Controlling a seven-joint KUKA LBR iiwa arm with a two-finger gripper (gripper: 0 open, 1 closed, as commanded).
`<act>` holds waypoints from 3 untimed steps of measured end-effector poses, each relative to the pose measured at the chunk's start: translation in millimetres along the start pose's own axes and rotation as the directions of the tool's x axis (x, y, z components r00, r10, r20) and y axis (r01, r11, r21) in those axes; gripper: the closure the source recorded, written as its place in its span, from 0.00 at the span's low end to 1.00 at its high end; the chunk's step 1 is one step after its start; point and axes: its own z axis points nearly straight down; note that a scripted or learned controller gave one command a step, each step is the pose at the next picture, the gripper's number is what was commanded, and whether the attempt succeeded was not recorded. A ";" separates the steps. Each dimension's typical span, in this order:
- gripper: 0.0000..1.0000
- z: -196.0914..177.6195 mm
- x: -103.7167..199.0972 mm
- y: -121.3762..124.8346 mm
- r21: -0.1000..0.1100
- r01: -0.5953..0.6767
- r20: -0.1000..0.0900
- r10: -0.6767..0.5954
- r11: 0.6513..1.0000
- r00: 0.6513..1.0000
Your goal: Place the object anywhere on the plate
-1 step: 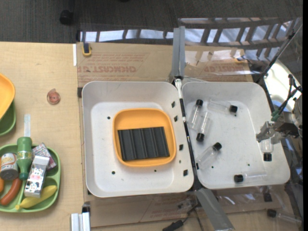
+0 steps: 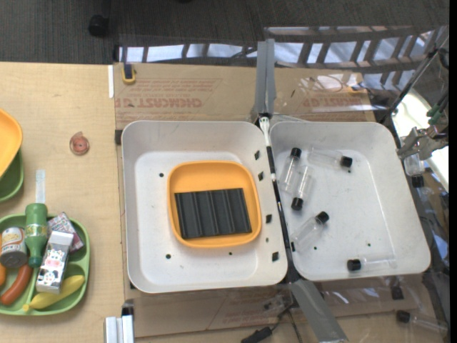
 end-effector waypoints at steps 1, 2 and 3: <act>1.00 -57.0 -22.1 55.6 -0.002 0.211 0.002 -0.211 0.977 0.977; 1.00 -82.0 -24.1 111.8 -0.002 0.453 0.002 -0.453 0.891 0.891; 1.00 -141.8 -24.3 111.7 -0.003 0.632 0.004 -0.632 0.775 0.775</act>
